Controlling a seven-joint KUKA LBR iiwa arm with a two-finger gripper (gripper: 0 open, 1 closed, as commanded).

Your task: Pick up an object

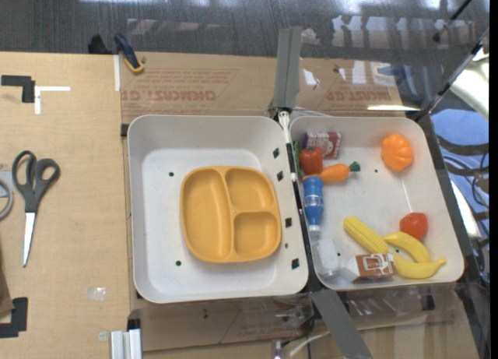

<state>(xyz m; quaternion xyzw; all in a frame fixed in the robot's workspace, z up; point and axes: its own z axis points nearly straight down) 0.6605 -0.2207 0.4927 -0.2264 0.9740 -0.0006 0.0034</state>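
At the 2 o'clock edge of the view sits a pale, smooth, rounded shell (482,85), glossy and cream-white; whether it is part of the arm's casing cannot be told. A thin dark rod (454,77) crosses it on a slant. Toward 3 o'clock, thin dark cables (464,164) loop beside a blue surface (464,133); whether they belong to the robot is unclear too.

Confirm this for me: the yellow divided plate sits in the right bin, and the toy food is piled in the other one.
Not quite. The camera view shows the yellow divided plate in the left bin, not the right. The toy food, such as the banana, corn and carrot, lies in the right bin.
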